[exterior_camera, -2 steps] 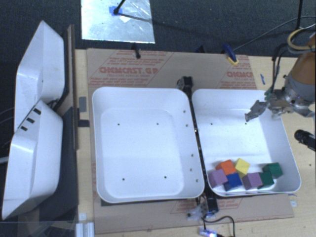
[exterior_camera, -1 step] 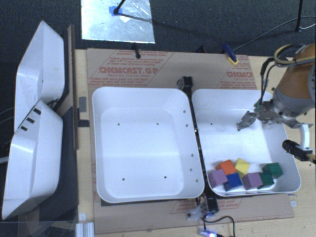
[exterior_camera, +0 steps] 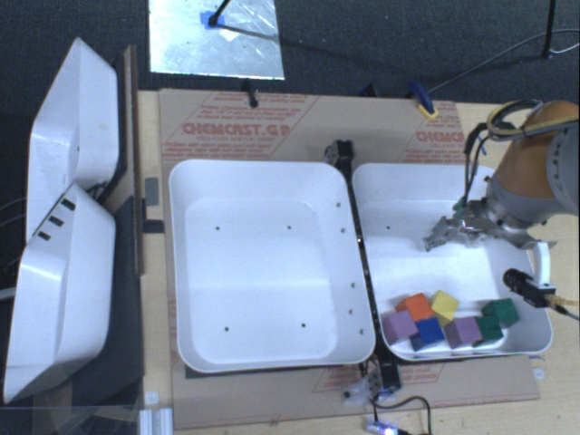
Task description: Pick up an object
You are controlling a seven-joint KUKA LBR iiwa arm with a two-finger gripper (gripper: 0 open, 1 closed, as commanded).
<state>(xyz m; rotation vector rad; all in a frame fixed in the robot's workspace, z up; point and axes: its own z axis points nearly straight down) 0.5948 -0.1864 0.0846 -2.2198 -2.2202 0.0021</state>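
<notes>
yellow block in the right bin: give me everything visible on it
The yellow block is a small cube, plain matt yellow, looking like foam or painted wood. It sits slightly turned at the near end of the right bin, at the back of the block cluster. The orange block touches its left side, and the purple block lies just in front. It rests on the bin floor, apart from the pincer, which hangs farther up the bin.

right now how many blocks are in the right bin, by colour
orange block: 1
yellow block: 1
blue block: 1
purple blocks: 2
green blocks: 2
total: 7, all clustered at the near edge of the right bin
</notes>
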